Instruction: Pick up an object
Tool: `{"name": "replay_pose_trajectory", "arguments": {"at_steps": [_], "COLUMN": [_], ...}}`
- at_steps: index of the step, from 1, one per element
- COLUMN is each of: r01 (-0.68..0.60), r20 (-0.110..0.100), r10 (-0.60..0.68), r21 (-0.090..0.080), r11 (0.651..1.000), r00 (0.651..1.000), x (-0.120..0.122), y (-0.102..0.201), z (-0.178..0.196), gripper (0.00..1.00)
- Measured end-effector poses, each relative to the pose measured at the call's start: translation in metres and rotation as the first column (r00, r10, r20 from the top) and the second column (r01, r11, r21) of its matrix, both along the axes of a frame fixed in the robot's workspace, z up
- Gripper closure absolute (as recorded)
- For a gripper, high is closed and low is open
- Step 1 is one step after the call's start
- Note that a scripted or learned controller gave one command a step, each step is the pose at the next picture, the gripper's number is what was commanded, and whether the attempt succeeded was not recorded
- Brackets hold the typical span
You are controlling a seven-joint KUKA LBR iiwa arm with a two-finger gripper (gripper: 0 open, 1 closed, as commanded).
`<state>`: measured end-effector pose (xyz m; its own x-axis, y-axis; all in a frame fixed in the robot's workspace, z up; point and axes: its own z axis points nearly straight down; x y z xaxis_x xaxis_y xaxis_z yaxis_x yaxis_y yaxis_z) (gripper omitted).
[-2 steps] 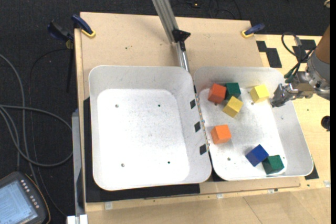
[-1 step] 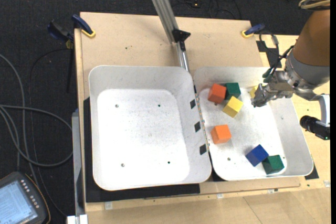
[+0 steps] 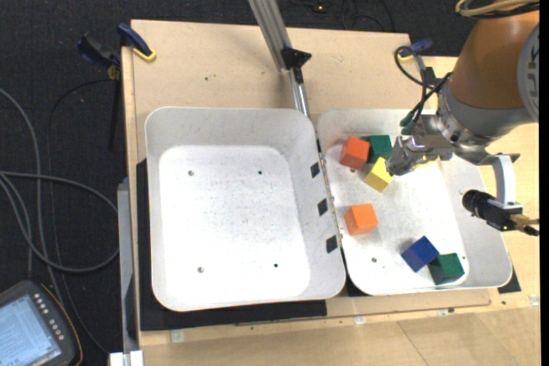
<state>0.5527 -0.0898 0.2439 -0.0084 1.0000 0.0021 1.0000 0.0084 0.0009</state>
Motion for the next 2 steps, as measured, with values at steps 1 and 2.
{"name": "replay_pose_trajectory", "arguments": {"at_steps": [1, 2], "r01": [0.000, -0.001], "r20": [-0.001, -0.003], "r10": [0.000, 0.001], "r21": [0.000, 0.000], "r11": [1.000, 1.000], "r00": [1.000, 1.000], "x": [0.001, -0.010], "y": [0.060, 0.119], "z": [-0.004, -0.014], "gripper": [1.00, 1.00]}}
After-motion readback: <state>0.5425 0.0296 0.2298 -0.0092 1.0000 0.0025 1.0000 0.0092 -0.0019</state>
